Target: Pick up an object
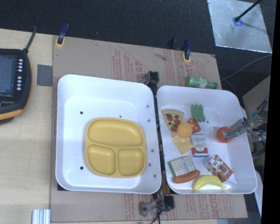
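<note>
The right white bin [242, 154] holds several toy foods: a pizza slice [172, 118], an orange ball [184, 130], a green piece [197, 112], a cheese wedge [182, 145], a small carton [199, 144], a checkered pack [181, 164], a sausage [187, 176], a banana [209, 184] and a brown-and-white packet [219, 167]. A red round piece [221, 134] lies near the bin's right wall. My gripper [235, 128] reaches in from the right edge, its tip at the red piece's right side and touching or nearly touching it.
The left white bin [67, 128] holds a yellow divided tray [115, 146]. A green bottle [202, 82] lies on the cardboard behind the right bin. A teach pendant [5, 87] rests at the far left of the bench.
</note>
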`<state>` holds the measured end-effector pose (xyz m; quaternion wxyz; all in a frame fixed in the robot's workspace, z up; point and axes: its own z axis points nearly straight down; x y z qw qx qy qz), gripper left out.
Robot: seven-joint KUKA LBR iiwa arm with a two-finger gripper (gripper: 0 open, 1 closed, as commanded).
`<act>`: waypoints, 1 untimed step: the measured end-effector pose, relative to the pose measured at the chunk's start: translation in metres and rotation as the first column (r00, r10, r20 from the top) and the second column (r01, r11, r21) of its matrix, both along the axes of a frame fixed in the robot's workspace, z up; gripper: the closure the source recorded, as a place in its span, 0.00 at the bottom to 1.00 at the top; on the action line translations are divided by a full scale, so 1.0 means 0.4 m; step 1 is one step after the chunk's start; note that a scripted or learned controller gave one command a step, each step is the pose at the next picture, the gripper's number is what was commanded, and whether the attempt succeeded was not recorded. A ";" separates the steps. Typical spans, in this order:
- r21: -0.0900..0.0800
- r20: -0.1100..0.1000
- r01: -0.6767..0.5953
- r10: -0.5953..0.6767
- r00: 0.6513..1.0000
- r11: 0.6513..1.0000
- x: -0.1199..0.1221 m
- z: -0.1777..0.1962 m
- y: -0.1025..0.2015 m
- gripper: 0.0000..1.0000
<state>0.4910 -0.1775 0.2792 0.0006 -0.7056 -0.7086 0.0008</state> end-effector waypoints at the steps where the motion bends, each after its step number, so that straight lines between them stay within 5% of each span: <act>1: -0.001 -0.002 -0.001 0.001 1.000 1.000 0.152 -0.230 0.119 0.00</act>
